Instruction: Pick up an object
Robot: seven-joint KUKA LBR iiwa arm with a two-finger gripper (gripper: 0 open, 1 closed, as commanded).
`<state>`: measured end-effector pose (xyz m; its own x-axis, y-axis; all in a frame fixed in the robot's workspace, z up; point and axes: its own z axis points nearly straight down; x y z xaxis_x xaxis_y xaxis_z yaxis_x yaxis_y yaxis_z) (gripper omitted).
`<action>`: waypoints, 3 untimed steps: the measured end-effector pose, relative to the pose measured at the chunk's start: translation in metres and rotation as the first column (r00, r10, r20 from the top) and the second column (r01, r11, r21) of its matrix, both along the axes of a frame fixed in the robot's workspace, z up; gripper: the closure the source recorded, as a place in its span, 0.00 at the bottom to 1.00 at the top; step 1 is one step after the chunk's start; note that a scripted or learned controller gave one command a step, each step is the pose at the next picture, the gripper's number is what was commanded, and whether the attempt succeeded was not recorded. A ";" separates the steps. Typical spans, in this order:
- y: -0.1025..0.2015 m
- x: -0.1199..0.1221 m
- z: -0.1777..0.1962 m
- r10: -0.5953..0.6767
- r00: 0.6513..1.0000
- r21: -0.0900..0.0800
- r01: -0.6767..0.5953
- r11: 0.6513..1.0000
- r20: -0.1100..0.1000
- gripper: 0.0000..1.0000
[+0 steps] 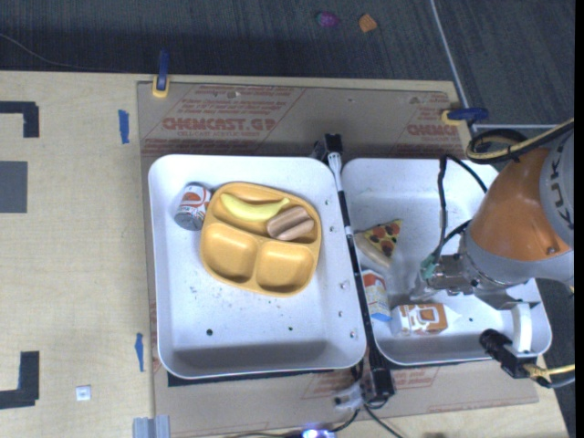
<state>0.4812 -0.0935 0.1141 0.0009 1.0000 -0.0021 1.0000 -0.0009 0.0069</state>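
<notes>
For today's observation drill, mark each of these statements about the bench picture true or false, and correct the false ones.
1. The yellow divided tray lies in the left bin. True.
2. A hot dog sits in one of the tray's compartments. True.
3. The pizza slice lies in the left bin. False: it lies in the right bin, near the divider between the bins.
4. The can rests inside the yellow tray. False: it lies on the left bin's floor, at the tray's upper left corner.
5. The arm hangs over the right bin. True.
6. The small carton stands in the left bin. False: it lies in the right bin, below the pizza slice.
</notes>
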 end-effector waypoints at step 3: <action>-0.005 0.002 -0.013 -0.005 1.000 -0.012 0.005 1.000 0.011 1.00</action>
